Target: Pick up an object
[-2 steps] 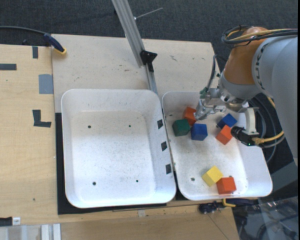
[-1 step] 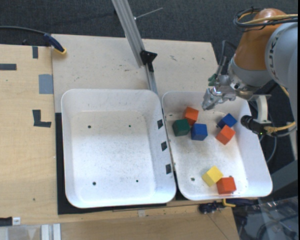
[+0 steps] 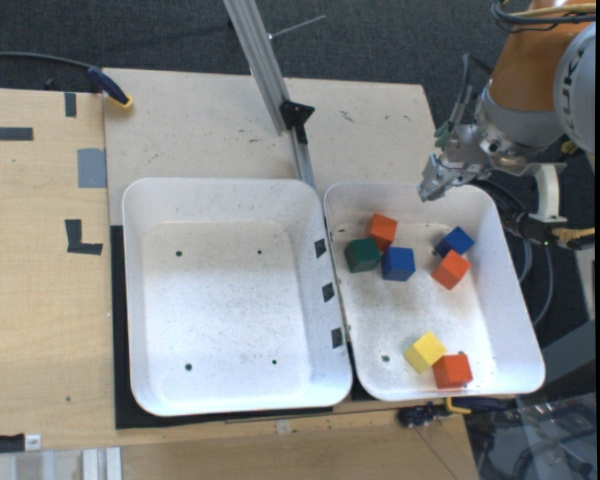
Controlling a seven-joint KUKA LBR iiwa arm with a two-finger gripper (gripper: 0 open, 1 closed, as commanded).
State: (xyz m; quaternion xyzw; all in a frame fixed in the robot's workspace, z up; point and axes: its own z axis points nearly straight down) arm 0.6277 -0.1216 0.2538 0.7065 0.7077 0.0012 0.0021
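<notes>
Nearest the camera, at the front of the right bin (image 3: 515, 308), an orange-red cube (image 3: 453, 370) sat touching a yellow cube (image 3: 425, 351), both matte, hard-edged blocks on the smooth white plastic floor. The left bin (image 3: 140, 268) lay beside it, a shallow moulded tray with rounded corners, its floor finely speckled grey and marked by four small dark dots. The two trays' rims met along the middle, where short black marks ran down the seam.

Further back in the right bin, another orange-red cube (image 3: 450, 269) sat tilted on a corner, just under a dark blue cube (image 3: 457, 240). To their left, a cluster: a blue cube (image 3: 398, 263) against a dark green block (image 3: 361, 255) with softer, rounded edges, and an orange cube (image 3: 382, 230) just behind them.

Beyond that, the pincer (image 3: 435, 186) hung over the bin's far rim, a small grey metal tip pointing down; whether its fingers were apart or together could not be told, and nothing was visible between them. Above it rose the arm's glossy orange band (image 3: 525, 68) and grey casing, with black cables looping beside it.

At the back, the pale wooden counter (image 3: 210, 118) looked scuffed, and a slim aluminium rail (image 3: 260, 48) slanted across it toward the bins.
</notes>
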